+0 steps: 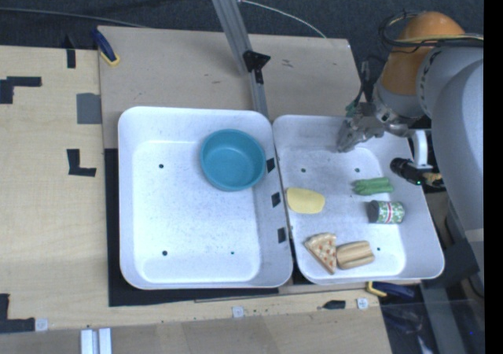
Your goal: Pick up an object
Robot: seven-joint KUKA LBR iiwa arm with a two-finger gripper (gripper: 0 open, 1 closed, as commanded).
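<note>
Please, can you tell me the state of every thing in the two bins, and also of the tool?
blue bowl: upright, in the left bin, near its far right corner
yellow piece: lying flat in the right bin
green piece: lying on its side
small can: lying on its side
pizza slice: lying flat, touching the bread roll
tool: low over the right bin's far end, holding nothing visible

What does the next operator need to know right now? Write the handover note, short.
Gripper: low over the far end of the right bin, nothing seen in it; finger state can't be judged.
Right bin: yellow piece, green pod, small can, pizza slice, bread roll touching the slice.
Left bin: blue bowl.
Done: nothing lifted.
Left: pick one object; the green pod lies nearest the gripper.
</note>
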